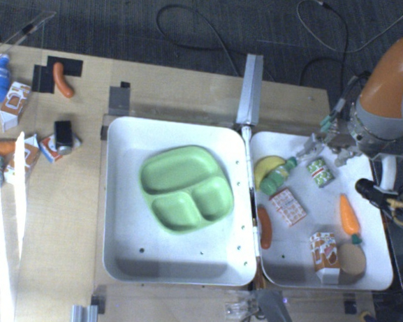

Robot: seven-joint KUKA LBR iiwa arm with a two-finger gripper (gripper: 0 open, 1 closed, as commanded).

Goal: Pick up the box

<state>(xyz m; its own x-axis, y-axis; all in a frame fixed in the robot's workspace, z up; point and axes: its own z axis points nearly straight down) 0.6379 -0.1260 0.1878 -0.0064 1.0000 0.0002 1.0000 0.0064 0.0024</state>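
Note:
A flat box [288, 206] with a red and white check pattern lies in the right bin [373, 277], left of its middle. My gripper [330, 151] hovers over the bin's far part, above and right of that box. Its fingers stand open with nothing between them. Just under the fingertips lies a small green and white carton [320, 173]. An orange and white carton [324, 253] stands near the bin's front edge.
The right bin also holds a yellow fruit [267, 167], a green bottle [278, 177], a red sausage [265, 227], a carrot [349, 215] and a brown potato [353, 260]. A green divided plate [185, 187] fills the left bin [117, 240]. Loose items lie on the bench at the left.

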